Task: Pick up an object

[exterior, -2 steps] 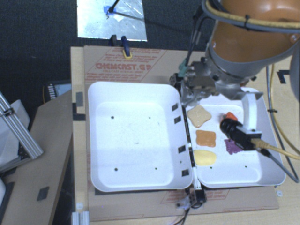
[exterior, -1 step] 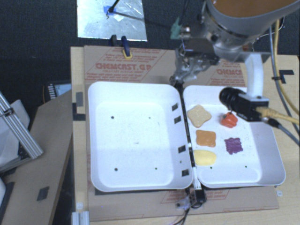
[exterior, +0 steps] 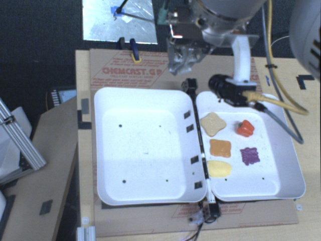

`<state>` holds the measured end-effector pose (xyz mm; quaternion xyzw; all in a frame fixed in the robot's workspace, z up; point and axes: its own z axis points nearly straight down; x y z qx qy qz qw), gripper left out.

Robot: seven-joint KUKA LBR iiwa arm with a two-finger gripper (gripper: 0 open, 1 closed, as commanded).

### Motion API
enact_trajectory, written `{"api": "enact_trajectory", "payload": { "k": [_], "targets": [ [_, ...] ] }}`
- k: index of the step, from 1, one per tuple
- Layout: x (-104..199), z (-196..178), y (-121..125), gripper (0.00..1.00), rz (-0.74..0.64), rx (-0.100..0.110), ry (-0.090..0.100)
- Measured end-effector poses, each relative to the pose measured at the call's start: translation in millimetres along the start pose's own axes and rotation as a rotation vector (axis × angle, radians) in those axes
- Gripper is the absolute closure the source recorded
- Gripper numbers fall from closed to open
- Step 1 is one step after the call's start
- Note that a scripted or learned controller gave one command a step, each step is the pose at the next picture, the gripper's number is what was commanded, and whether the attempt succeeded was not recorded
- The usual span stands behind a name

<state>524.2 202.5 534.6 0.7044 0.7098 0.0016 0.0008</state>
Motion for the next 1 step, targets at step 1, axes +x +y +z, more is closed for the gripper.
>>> {"api": "enact_trajectory", "payload": {
  "k": [1],
  "targets": [
    [-2.0, -0.3, -1.3, 0.0, 0.002, 0.001, -0.001]
  ]
}}
